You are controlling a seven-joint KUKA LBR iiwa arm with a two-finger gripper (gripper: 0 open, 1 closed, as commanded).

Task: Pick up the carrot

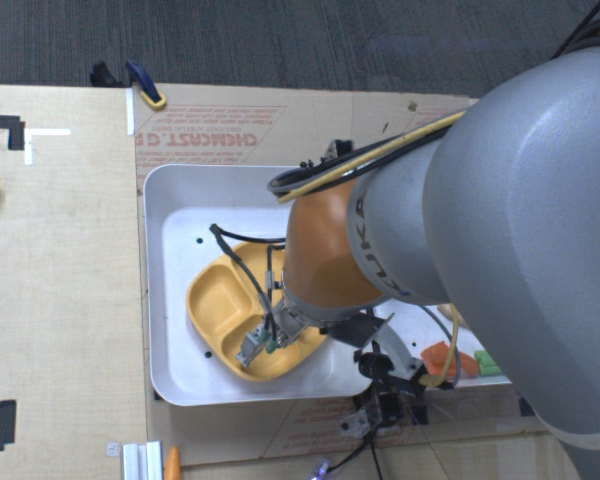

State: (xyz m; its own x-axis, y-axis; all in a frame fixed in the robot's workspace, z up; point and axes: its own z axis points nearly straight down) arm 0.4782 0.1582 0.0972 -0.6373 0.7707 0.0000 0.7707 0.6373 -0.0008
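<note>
Poised over yellow tray (220,303), gripper (255,348) state impossible to tell; carrot (443,356) well apart, approach pending

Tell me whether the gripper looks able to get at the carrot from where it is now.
Probably not directly. The gripper sits low over the yellow divided dish in the left bin, while the carrot lies well to the right, partly hidden under the arm. It would need to lift and shift right first.
</note>
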